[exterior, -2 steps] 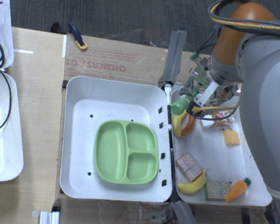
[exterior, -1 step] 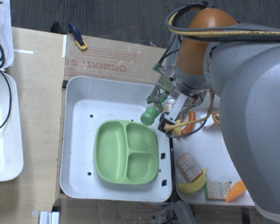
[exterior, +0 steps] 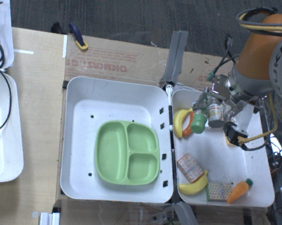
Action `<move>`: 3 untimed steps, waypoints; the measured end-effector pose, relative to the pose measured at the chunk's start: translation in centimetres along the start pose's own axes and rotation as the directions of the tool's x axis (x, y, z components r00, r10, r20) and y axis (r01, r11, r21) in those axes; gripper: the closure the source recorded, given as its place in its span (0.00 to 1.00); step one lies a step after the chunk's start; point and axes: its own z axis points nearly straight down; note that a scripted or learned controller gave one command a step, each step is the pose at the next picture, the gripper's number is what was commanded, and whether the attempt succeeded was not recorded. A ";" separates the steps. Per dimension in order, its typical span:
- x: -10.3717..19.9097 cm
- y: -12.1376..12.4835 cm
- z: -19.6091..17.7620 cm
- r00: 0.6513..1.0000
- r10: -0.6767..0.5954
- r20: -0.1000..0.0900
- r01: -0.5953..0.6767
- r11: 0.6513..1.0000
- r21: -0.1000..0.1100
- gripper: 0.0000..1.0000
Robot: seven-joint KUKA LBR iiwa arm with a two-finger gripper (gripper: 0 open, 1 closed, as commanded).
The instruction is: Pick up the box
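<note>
The box (exterior: 190,166) is small, flat and reddish-brown with a pale pattern. It lies tilted in the right bin (exterior: 256,167), near the front left, touching a banana (exterior: 194,184). My gripper (exterior: 209,103) hangs over the back left of that bin, well behind the box and apart from it. A silver can (exterior: 214,114) and a green cup (exterior: 198,122) sit right below the gripper. Wrist parts and cables hide how the gripper stands.
A second banana (exterior: 180,122) lies against the right bin's left wall. A carrot (exterior: 239,191) and a speckled green-tan block (exterior: 217,191) lie at its front right. The left bin (exterior: 78,127) holds a green divided plate (exterior: 127,152).
</note>
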 end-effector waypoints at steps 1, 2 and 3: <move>8.6 -4.6 0.5 0.903 -0.430 -0.001 0.430 0.903 0.001 1.00; 24.1 -4.9 -3.1 0.789 -0.614 0.001 0.614 0.789 -0.001 1.00; 24.4 -10.4 0.5 0.689 -0.725 0.001 0.725 0.689 0.001 1.00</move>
